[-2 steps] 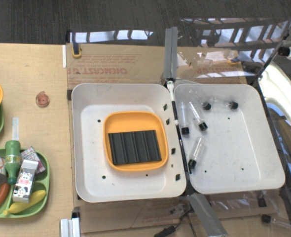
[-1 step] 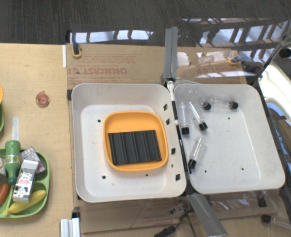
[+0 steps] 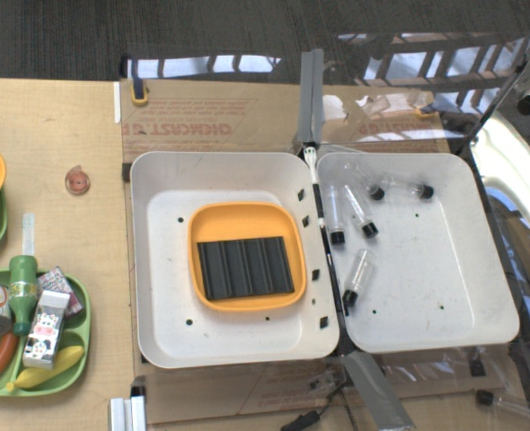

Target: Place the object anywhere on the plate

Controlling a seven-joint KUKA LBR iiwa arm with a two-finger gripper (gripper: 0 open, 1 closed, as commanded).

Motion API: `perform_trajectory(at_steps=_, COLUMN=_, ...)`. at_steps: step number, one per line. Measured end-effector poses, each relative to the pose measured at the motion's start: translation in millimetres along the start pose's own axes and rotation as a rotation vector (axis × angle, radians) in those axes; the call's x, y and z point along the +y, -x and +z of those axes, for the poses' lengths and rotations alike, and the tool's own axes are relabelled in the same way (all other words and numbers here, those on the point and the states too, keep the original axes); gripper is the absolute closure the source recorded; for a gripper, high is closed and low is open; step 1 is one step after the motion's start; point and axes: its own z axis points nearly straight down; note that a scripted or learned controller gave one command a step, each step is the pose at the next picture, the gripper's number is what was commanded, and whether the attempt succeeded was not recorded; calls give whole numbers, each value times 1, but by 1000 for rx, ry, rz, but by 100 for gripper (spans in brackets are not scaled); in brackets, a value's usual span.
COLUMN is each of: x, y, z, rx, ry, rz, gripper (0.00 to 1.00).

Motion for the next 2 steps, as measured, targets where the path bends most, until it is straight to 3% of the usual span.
perform_trajectory(at_steps=2, x=0, y=0, z=1, rx=-1, ry=2, rz=-753, gripper=100)
